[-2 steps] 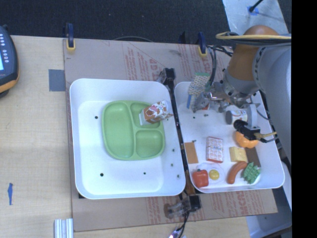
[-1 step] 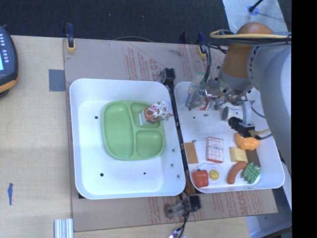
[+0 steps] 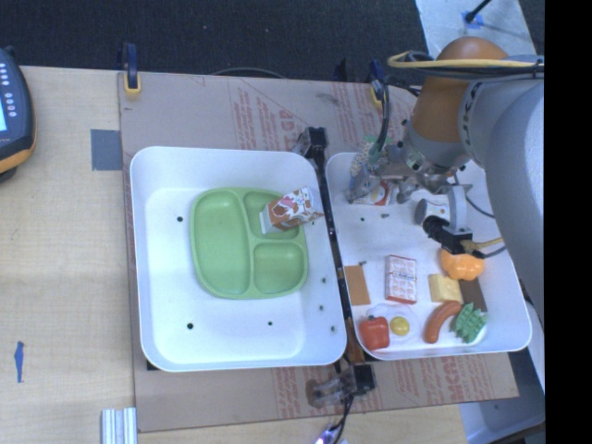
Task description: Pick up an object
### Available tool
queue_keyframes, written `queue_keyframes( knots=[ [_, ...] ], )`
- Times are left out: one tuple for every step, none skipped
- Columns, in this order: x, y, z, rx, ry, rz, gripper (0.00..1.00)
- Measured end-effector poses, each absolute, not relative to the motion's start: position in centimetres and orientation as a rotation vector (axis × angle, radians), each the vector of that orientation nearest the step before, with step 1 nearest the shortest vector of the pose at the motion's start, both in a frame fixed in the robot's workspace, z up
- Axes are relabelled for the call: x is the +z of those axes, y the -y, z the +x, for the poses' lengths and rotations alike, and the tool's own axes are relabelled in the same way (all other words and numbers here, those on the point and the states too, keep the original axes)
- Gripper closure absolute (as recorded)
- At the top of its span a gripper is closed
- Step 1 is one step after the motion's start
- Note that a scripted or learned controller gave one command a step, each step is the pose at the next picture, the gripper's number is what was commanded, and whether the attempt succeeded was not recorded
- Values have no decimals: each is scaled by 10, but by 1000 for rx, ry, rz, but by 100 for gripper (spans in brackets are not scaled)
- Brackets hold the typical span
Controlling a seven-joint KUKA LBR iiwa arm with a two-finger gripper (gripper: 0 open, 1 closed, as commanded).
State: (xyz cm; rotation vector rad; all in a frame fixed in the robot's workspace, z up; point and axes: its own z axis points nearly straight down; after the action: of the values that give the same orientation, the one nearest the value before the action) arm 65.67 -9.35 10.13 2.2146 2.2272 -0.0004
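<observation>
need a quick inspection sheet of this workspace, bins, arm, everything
surface: cardboard sheet on a wooden bench, bearing left bin and right bin
job's things: right bin holds red pepper, sausage, pink card, orange fruit, green piece
clutter: green divided plate in left bin, small carton on its upper right rim
grippers: claw low at right bin's far left corner
cables: black cable beside the arm
surroundings: yellow-edged handheld device at left, blue clamp
</observation>
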Motion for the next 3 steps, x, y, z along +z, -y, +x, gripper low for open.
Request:
queue_keyframes(
  knots=[
    [148,104,658,2,-2222,2217,0],
    [119,114,656,-7,-2226,2221,0],
    [143,97,638,-5,-2229,2218,0]
  ],
)
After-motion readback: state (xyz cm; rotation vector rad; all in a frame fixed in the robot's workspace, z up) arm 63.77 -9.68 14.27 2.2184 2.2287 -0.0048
